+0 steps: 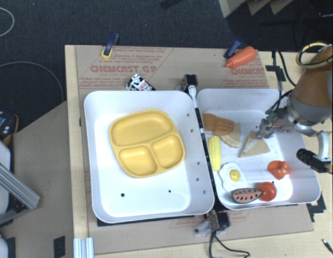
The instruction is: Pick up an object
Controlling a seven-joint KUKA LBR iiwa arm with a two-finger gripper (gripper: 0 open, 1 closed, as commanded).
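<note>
Two white bins sit side by side on a bench covered with printed cardboard. The left bin (96,160) holds a yellow tray (147,142) with three compartments, lying near the bin's middle. The right bin (306,184) holds the toy food. A bread piece (218,124) lies toward the far left of that bin, and a corn cob (214,152) lies along the left wall just near of it. A fried egg (231,173) sits near of the corn, and a watermelon slice (247,195) lies at the near edge, touching a red tomato (267,190) on its right. A second red piece, a pepper (278,169), sits a little farther back and to the right, apart from the tomato. A pale cheese wedge (256,145) lies in the middle of the bin, its thin point reaching left toward the bread. The arm comes in from the right, its orange band (316,87) above the grey wrist, and the gripper (267,129) is down in the bin at the far right corner of the cheese wedge, touching or just above it; whether the hand is apart or together cannot be told from this angle. Outside the bins, an orange carrot (241,57) lies on the cardboard beyond the right bin, and a small black-and-white toy (139,83) lies beyond the left bin.
</note>
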